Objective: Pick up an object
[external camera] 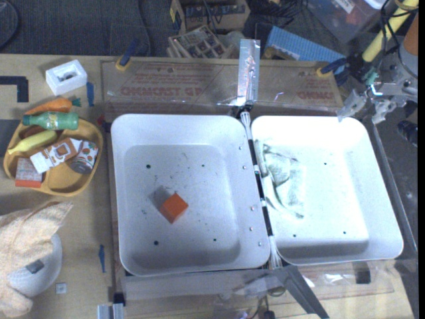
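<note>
Toward the front of the left shallow white bin [133, 138] lies a small orange cube [174, 208], judged light, rigid and not fragile, best pinched across two opposite flat faces. Beside it, the right shallow white bin [352, 178] holds a crumpled pale translucent wrapper [282, 178]. Whether the pincer [366, 105], above that bin's far right corner, is apart or together cannot be told.

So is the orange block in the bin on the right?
No, the orange block sits in the left bin, while the right bin holds a crumpled pale cloth.
</note>
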Tool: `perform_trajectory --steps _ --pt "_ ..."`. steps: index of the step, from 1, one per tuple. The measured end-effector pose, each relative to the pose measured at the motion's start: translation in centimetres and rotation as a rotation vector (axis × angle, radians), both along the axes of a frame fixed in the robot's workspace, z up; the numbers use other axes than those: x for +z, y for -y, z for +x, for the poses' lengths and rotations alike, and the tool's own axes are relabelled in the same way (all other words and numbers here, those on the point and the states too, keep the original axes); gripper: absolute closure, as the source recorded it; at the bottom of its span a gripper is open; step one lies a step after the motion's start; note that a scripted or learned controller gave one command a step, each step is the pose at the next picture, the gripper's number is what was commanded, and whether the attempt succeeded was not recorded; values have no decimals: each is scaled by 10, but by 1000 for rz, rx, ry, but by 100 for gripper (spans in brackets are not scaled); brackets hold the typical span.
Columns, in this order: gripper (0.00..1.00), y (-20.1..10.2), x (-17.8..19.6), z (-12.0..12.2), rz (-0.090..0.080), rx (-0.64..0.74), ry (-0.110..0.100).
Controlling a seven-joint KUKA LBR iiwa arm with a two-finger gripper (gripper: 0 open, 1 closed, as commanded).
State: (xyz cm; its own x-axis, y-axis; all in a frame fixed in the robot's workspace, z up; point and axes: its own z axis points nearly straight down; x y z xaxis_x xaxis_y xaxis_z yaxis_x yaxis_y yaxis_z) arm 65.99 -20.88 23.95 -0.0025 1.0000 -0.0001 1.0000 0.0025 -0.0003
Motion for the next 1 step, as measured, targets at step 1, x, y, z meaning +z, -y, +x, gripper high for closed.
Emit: perform_trajectory --steps 1 --pt "0 -2 -81 -77 -1 123 1"
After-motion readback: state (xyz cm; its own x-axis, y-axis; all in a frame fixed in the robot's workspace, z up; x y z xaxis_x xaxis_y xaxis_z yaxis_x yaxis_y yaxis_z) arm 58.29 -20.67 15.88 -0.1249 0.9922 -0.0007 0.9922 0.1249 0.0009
